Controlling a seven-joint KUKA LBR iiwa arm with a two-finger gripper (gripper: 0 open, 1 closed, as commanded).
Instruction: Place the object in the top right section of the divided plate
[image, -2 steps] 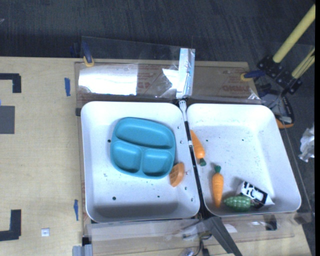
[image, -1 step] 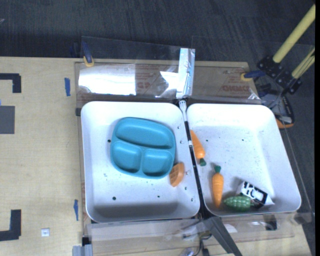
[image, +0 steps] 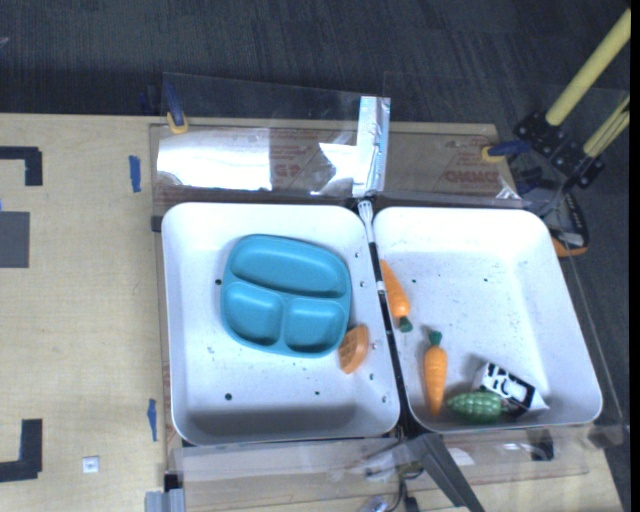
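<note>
A blue divided plate lies in the left white bin, with one long section at the back and two smaller ones at the front. An orange slice-like toy rests just off the plate's front right rim. In the right bin an orange carrot lies against the divider, and a second carrot with a green top lies nearer the front. A green bumpy toy vegetable sits beside a black-and-white object at the front right.
A clear panel with reflective tape stands behind the bins. Yellow rods with black clamps cross the upper right corner. The wooden benchtop stretches to the left.
</note>
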